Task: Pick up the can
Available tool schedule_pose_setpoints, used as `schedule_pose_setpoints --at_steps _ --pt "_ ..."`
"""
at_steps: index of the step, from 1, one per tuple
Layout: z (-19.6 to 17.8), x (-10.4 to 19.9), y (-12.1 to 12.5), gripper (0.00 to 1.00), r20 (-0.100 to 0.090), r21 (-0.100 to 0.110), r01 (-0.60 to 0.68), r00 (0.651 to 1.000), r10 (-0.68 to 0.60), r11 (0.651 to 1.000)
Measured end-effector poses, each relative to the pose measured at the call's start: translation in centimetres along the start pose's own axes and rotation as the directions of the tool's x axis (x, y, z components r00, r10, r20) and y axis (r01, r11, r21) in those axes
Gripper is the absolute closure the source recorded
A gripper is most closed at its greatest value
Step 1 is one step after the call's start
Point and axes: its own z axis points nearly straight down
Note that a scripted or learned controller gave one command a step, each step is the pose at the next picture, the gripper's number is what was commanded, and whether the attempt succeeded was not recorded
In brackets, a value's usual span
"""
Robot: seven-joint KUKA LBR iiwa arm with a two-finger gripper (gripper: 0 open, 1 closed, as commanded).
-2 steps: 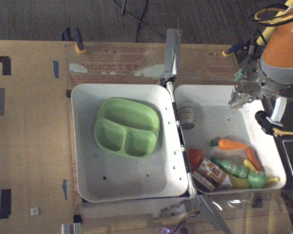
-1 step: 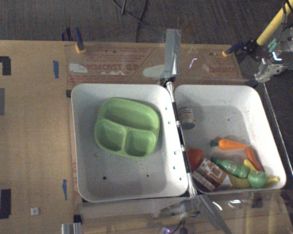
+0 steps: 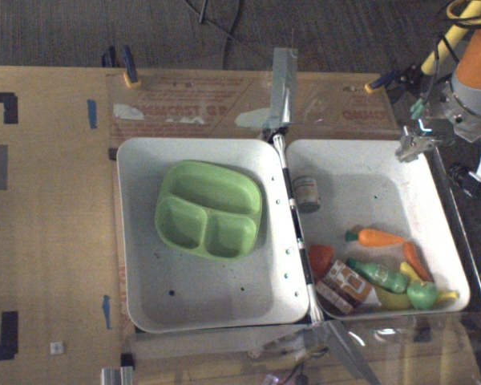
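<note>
The can (image 3: 306,193) is a small grey cylinder with a pale label. It lies in the right bin (image 3: 361,167) against that bin's left wall, apart from the other items. My gripper (image 3: 414,146) hangs over the right bin's far right corner, well to the right of the can and a little farther back. Nothing shows in it. The arm's orange band sits above it at the frame's right edge.
A green divided plate (image 3: 210,209) lies in the left bin (image 3: 144,279). Toy food crowds the right bin's near side: two carrots (image 3: 381,237), a green bottle (image 3: 378,275), a red piece (image 3: 321,257), a small carton (image 3: 345,285) and a yellow banana (image 3: 397,298).
</note>
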Motion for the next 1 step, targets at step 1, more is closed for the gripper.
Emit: schedule_pose_setpoints --at_steps 1 --pt "-7.27 -2.12 2.18 1.0 0.001 -0.003 -0.081 0.997 0.081 0.997"
